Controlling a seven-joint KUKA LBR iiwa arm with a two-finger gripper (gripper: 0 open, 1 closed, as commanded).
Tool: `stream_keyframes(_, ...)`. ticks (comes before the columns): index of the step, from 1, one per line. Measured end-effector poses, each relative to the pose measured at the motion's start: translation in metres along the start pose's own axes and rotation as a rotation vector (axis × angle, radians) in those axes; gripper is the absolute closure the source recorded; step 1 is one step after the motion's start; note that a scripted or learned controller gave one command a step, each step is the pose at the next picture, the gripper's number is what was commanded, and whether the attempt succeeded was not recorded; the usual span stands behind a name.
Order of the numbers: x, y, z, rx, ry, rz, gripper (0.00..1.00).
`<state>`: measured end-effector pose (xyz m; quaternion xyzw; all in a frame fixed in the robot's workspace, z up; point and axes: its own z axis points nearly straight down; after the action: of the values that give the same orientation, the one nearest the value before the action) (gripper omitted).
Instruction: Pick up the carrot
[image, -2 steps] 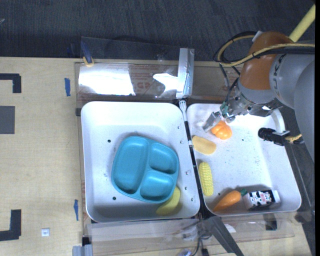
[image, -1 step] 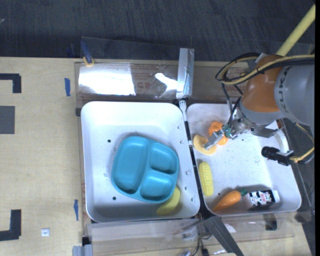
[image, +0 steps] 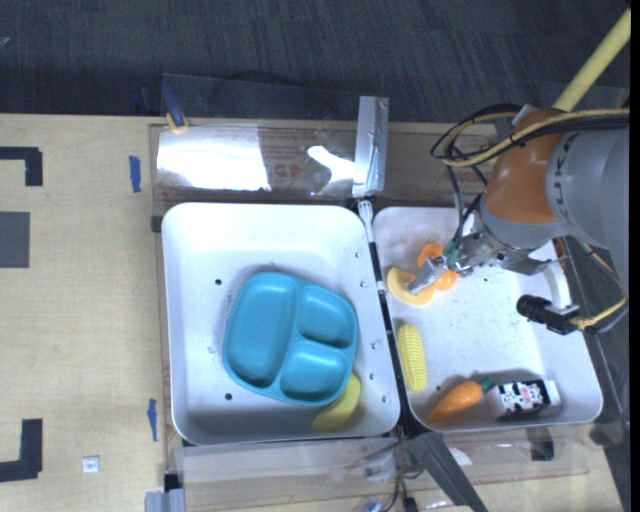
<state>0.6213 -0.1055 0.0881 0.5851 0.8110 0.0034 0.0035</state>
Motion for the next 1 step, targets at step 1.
stream_keyframes(1,-0.0010,0.0015,-0.0087,-0.004,-0.001,0.000,1.00)
